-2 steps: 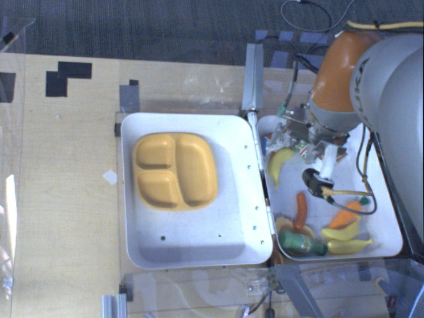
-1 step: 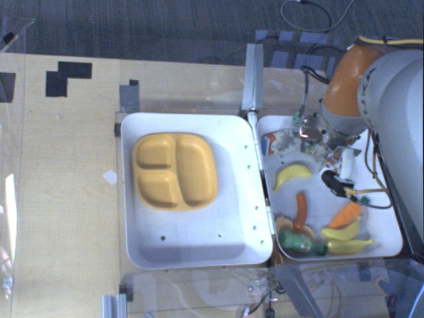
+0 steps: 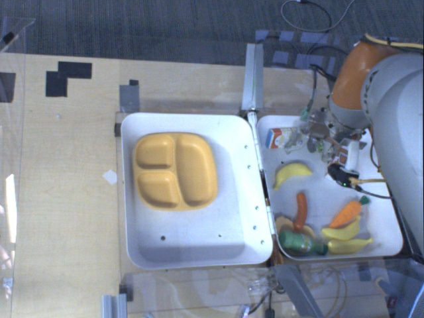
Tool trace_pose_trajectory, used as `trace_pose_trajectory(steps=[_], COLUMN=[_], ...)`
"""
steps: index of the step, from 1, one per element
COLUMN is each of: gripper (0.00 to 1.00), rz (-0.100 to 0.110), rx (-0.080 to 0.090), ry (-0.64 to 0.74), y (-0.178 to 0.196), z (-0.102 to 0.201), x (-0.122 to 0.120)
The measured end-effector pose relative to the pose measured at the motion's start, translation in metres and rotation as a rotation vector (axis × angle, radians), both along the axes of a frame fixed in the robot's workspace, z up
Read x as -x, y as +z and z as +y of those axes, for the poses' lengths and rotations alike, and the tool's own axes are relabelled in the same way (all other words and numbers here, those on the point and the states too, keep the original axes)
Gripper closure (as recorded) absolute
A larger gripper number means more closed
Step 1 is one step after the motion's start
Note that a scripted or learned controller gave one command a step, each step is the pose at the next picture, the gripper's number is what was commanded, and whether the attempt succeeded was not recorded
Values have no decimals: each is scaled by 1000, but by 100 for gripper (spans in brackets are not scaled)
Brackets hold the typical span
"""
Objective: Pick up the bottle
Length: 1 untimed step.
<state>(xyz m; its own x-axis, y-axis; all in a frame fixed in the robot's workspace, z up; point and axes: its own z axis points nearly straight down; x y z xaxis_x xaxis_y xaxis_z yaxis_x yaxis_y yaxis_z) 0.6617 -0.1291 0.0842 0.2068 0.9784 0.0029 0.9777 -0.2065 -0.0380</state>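
Green bottle (image 3: 301,242) lies on its side in the right bin's (image 3: 384,177) front-left corner, beside a hot dog (image 3: 301,211). Gripper (image 3: 317,141) hovers near the far edge; its state is unclear. Left bin (image 3: 192,244) holds a yellow tray (image 3: 175,169).

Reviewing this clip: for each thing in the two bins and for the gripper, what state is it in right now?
green bottle: lying on its side, near-left corner of right bin.
yellow tray: flat in left bin, compartments bare.
milk carton: tipped over at right bin's far edge.
hot dog: lying flat.
carrot: lying flat.
bananas: lying together.
gripper: low in right bin's far end, away from the bottle.
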Motion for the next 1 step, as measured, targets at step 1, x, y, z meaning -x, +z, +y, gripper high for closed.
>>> trace_pose_trajectory(steps=[1], gripper=[0], rz=[-35], rx=[12], ry=[-64], y=[19], z=[10], x=[4])
